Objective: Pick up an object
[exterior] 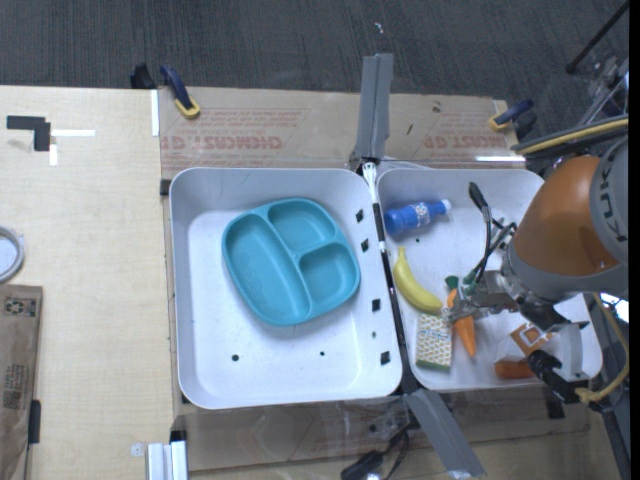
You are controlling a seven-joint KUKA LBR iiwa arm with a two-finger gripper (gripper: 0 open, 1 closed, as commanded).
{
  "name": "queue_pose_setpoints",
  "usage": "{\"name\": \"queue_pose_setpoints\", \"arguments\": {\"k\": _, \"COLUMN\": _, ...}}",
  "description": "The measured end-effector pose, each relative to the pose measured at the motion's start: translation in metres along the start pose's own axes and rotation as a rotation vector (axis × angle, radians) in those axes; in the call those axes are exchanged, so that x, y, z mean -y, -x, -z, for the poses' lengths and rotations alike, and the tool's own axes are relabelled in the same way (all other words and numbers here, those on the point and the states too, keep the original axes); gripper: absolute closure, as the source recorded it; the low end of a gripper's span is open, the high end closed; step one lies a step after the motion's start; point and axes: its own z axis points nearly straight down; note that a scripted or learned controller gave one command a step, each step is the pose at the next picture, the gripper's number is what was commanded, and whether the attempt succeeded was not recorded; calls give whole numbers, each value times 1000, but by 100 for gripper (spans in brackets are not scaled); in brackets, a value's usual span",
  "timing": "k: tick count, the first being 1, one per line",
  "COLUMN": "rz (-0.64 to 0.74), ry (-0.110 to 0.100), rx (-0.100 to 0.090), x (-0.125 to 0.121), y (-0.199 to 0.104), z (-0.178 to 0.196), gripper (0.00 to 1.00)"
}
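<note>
While the arm reaches into the right bin, its gripper is low over a carrot, beside the banana and a sponge; I cannot tell the gripper's state. A bottle lies near the bin's back wall, and a blue plate rests in the left bin

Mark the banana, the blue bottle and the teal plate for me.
banana [413, 286]: camera view, middle of its curve.
blue bottle [410, 216]: camera view, its blue body.
teal plate [243, 280]: camera view, its left rim.
</note>
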Motion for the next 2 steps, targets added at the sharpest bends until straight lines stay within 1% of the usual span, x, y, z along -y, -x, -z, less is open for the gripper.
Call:
{"name": "queue_pose_setpoints", "arguments": {"k": 1, "rz": 49, "ry": 3, "rx": 5, "x": -20, "y": 0, "z": -7, "gripper": 100}}
{"name": "queue_pose_setpoints", "arguments": {"k": 2, "rz": -8, "ry": -3, "rx": 5, "x": -26, "y": -69, "z": 158, "gripper": 100}}
